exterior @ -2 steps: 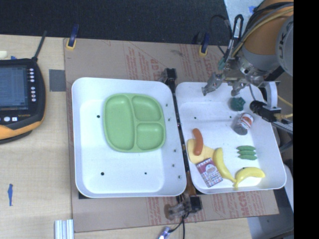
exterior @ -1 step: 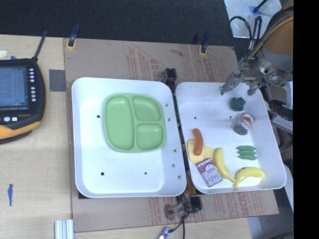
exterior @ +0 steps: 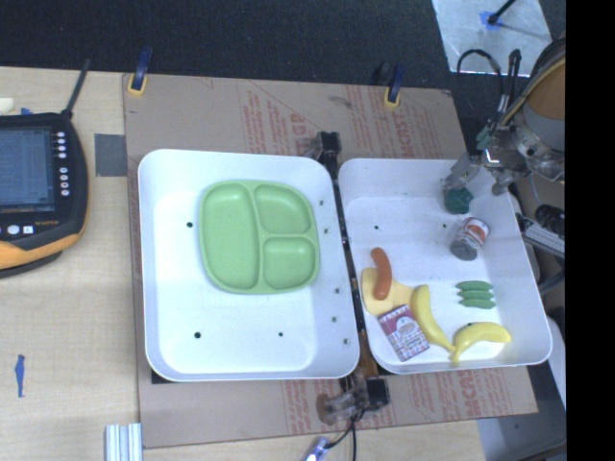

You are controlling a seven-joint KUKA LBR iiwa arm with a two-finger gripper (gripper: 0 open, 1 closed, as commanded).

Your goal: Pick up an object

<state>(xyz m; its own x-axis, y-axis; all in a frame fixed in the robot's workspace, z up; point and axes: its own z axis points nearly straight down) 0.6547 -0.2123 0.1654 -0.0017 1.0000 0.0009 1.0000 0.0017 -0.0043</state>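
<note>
My gripper (exterior: pixel 478 169) hangs over the far right corner of the right bin (exterior: pixel 423 185), reaching in from the right. Just below it, a small dark green object (exterior: pixel 457 199) lies on the bin floor; whether the two touch is unclear. A small can (exterior: pixel 470 237) lies on its side a little nearer. Further forward are a red sausage (exterior: pixel 381 269) on a yellow cheese piece (exterior: pixel 370 294), a banana (exterior: pixel 429 317), a second yellow fruit (exterior: pixel 480 335), green pea pods (exterior: pixel 475 294) and a red packet (exterior: pixel 404 334).
The left bin (exterior: pixel 173 286) holds a green divided plate (exterior: pixel 258 235). A tablet controller with an orange case (exterior: pixel 34 190) lies on the bench at far left. Clamps (exterior: pixel 329 145) join the bins at back and front.
</note>
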